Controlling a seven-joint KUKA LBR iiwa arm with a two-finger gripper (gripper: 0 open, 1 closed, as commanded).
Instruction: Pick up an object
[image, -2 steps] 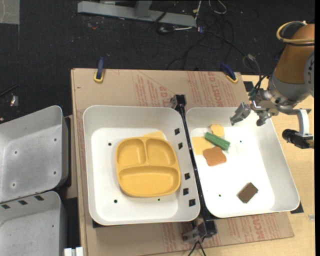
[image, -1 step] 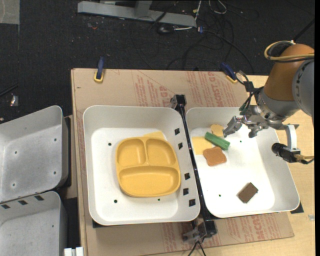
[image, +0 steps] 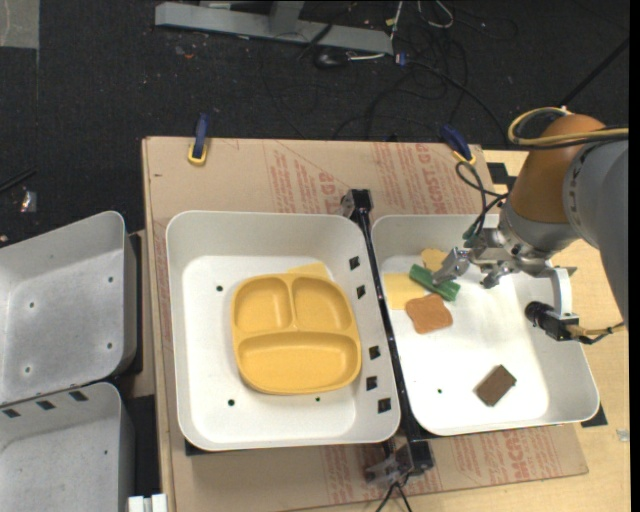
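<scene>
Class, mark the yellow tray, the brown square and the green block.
yellow tray (image: 296, 335): camera view, its centre divider.
brown square (image: 495, 385): camera view, its top face.
green block (image: 434, 283): camera view, its middle.

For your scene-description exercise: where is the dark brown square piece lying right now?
The dark brown square piece lies in the right-hand white bin, near its front edge, apart from and below-right of the tan toast-like piece.

Arm (image: 590, 195): grey, comes in from the right edge, upper right of the frame.
Band (image: 545, 170): orange, just above the wrist.
Gripper (image: 452, 266): right of centre, pointing left and down; finger state unclear.
</scene>
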